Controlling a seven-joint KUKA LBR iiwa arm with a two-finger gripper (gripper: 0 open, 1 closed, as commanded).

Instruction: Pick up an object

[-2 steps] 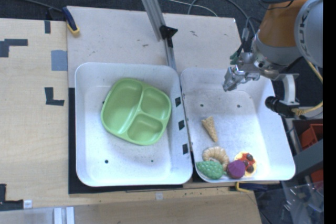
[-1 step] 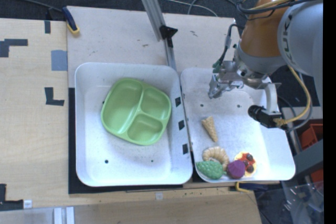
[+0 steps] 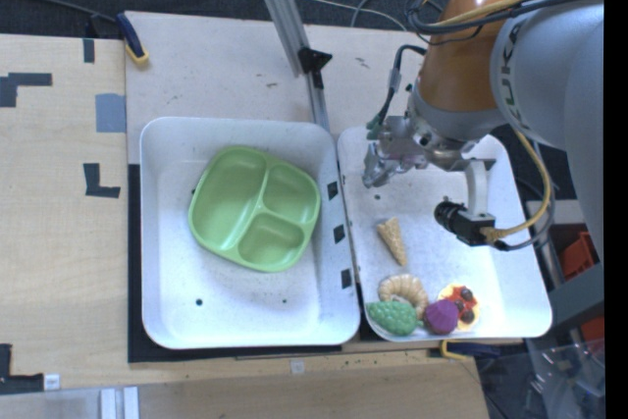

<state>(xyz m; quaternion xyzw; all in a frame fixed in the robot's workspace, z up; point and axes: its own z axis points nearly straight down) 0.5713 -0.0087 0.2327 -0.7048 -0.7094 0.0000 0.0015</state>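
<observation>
Hand [image 3: 377, 174] hangs over upper part of right bin [image 3: 510, 240]; cannot tell its state. Nothing seen in it. Cone-shaped tan piece [image 3: 392, 239] lies just below hand on bin floor. Further below, at bin's near edge: curled tan piece [image 3: 402, 288], green bumpy piece [image 3: 392, 316], purple piece [image 3: 441, 316], orange-yellow piece [image 3: 461, 299], clustered touching. Left of hand, left bin [image 3: 167, 240] holds green divided plate [image 3: 255, 207].

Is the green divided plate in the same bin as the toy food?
No, the green divided plate lies in the left bin; the toy food sits in the right bin.
</observation>
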